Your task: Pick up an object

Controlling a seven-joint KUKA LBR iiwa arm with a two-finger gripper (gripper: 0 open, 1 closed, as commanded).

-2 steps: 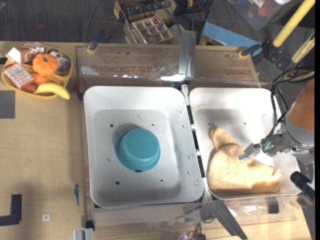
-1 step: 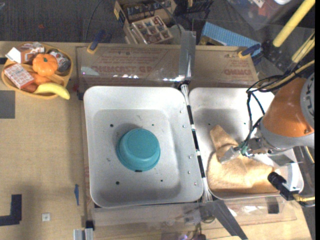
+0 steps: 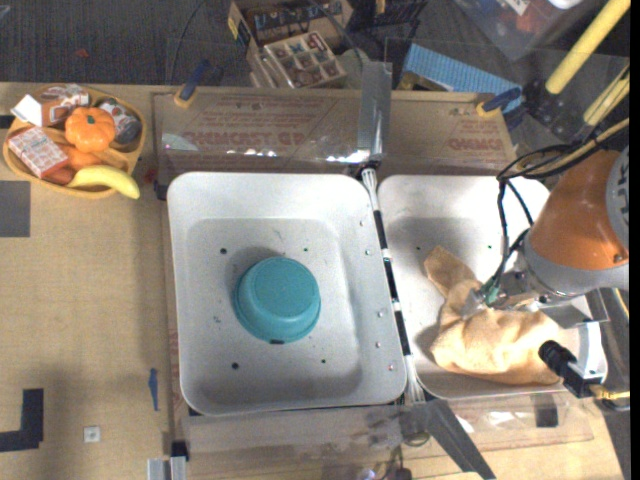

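A crumpled tan cloth [image 3: 480,333] lies in the right bin [image 3: 430,213], toward its front. My gripper [image 3: 497,295] is down at the cloth's upper right part, under the orange-banded wrist, touching or just above the fabric. A teal bowl [image 3: 279,299] sits upside down in the middle of the left bin [image 3: 200,218], far from the gripper.
A divider ridge [image 3: 385,268] separates the two bins. A wicker basket of toy food [image 3: 75,143] stands on the bench at the far left. Cardboard panels [image 3: 270,128] line the back of the bins, with clutter behind them.
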